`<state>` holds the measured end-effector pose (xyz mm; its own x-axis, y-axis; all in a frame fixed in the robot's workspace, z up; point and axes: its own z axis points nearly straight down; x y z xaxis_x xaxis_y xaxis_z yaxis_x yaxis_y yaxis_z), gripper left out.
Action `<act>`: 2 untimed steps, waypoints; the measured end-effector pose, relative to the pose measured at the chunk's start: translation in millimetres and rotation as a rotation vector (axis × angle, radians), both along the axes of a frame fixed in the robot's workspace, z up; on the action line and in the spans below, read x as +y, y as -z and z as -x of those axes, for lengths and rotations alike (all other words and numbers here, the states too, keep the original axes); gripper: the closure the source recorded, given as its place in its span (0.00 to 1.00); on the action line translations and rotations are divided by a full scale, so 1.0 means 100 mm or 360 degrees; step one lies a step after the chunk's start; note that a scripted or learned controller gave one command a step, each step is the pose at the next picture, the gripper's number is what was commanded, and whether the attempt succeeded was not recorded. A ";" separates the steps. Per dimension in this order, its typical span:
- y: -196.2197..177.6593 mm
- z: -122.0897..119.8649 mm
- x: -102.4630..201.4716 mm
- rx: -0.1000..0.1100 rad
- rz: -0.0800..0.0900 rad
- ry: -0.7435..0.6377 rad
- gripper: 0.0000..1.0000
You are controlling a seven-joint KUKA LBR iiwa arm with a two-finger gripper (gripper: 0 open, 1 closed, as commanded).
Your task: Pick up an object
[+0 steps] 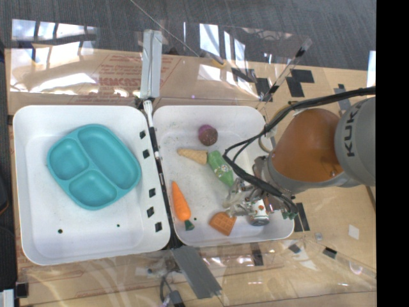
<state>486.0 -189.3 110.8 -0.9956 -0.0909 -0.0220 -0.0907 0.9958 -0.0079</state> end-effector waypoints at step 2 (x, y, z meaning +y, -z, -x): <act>0.18 -1.26 1.00 0.0031 -0.0012 0.0010 1.00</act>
